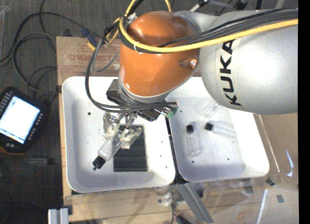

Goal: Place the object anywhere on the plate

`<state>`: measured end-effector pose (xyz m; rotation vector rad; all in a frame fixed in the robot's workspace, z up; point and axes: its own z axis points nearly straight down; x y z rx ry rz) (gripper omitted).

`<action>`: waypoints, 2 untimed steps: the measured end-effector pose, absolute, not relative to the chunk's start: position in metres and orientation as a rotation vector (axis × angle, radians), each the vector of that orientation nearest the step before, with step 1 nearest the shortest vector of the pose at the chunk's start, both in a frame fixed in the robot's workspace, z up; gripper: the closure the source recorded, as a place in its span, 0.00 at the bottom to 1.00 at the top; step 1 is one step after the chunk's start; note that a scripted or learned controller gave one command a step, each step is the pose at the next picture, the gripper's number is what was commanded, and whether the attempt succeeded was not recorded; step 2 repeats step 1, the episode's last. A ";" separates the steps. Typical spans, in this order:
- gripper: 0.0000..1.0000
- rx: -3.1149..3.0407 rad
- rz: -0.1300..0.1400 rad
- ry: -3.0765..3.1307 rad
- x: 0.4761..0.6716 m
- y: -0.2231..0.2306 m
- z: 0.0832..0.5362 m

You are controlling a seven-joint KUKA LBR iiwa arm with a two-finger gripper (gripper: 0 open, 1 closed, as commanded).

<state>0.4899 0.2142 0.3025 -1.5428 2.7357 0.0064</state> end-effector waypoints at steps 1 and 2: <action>1.00 -1.707 0.002 2.637 0.484 0.167 0.269; 1.00 -1.707 0.002 2.637 0.484 0.167 0.269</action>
